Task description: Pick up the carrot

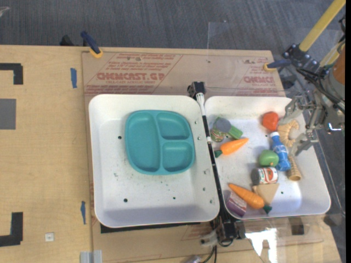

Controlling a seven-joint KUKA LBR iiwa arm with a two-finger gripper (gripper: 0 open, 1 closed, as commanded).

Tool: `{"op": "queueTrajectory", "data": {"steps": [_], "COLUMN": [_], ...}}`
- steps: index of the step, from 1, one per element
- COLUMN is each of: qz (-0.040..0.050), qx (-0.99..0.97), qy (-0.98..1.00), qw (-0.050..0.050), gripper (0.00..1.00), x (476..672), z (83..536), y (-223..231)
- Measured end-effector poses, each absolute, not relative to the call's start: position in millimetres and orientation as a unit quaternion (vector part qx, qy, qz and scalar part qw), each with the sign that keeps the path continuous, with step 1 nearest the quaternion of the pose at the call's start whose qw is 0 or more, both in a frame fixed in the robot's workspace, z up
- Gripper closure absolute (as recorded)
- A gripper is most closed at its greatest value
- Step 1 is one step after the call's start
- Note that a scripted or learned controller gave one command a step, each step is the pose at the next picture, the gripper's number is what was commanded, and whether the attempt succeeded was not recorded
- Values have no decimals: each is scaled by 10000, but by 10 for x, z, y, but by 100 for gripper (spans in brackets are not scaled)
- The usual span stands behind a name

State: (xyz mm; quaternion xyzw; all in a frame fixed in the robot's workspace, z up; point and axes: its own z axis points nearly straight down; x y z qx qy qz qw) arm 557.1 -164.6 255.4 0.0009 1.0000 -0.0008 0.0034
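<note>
The gripper (pixel 305 126) hangs over the right bin's (pixel 315 201) right rim, fingers spread and gripping nothing, well off the carrot (pixel 235 146).

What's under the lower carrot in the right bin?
The lower carrot lies across a purple item, beside a tan wedge. What the purple item is, and anything beneath it, stays hidden.

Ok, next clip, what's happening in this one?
A robot arm reaches in from the right, and its hand sits over the far right edge of the right bin, among the toy food. Two carrots are in that bin: one near the divider at the left, another near the front edge. Neither is between the fingers; both lie in the bin, well apart from the hand. The left bin holds a teal divided plate. The pick does not look done yet.
</note>
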Motion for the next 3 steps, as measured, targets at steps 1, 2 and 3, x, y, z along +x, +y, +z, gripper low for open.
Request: {"op": "queueTrajectory", "data": {"steps": [1,2,3], "qz": [20,1,7], "qx": [282,681,1452], "qy": [9996,9976,9894], "qw": [-5,76,23], "gripper": [0,0,0], "x": [5508,6424,5726], "z": [1554,913,910], "y": [-1055,-950,-948]}}
